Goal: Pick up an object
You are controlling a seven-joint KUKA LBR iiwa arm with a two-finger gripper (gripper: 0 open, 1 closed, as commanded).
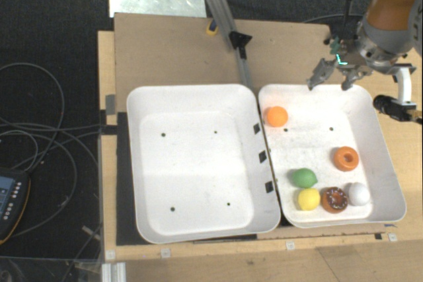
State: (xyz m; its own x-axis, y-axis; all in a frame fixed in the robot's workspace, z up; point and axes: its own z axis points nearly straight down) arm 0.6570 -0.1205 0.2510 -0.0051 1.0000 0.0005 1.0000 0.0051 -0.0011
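Item 1, my fingers [334, 78]: upper right of the frame, spread apart with nothing between them, hanging over the far rim of the right bin [380, 142].

Item 2, orange ball [276, 116]: upper left part of the right bin, standing alone, near the wall next to the left bin [142, 162]. Nearest candidate to me.

Item 3, orange ring [346, 158]: right of the bin's middle, by itself.

Item 4, cluster along the bin's lower edge: green ball [304, 177], yellow ball [308, 199] just below it, chocolate doughnut [334, 199] touching or nearly touching the yellow ball, white ball [358, 193] just beside the doughnut.

Item 5, desk [172, 49]: brown board under both bins.

Handling note, my judgement: the task is not yet begun. The orange ball looks the best pick, being free of neighbours; I should centre over it, keep one finger off the bin wall, descend fully, then close. Round things may roll from an off-centre pinch. The crowded cluster risks knocking neighbours.
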